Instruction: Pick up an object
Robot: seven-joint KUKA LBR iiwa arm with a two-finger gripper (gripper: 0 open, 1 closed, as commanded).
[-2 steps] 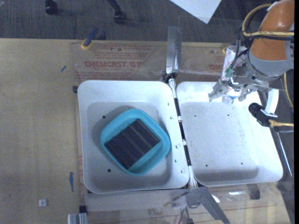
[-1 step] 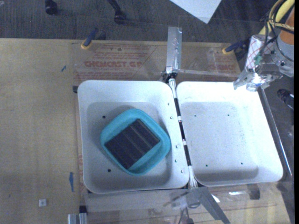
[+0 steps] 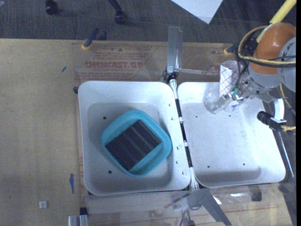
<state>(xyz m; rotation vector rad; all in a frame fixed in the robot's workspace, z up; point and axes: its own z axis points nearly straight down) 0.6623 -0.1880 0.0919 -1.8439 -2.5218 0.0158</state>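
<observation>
A turquoise tub (image 3: 136, 147) with a dark ridged insert lies tilted in the middle of the left bin (image 3: 94, 98). At the back of the right bin (image 3: 235, 159), a white object with a red criss-cross pattern (image 3: 228, 77) stands by the far rim. A clear, glassy-looking item (image 3: 214, 100) lies just below and to its left. My gripper (image 3: 236, 94) hangs under the orange band of the arm (image 3: 275, 41), right beside both items at the bin's back right. It is unclear whether it touches either of them.
A metal post and bracket (image 3: 174, 51) rise at the back between the two bins. A black knob (image 3: 267, 118) sticks out near the right bin's right rim. An orange-and-blue clamp (image 3: 92, 37) lies on the wooden bench at the back left.
</observation>
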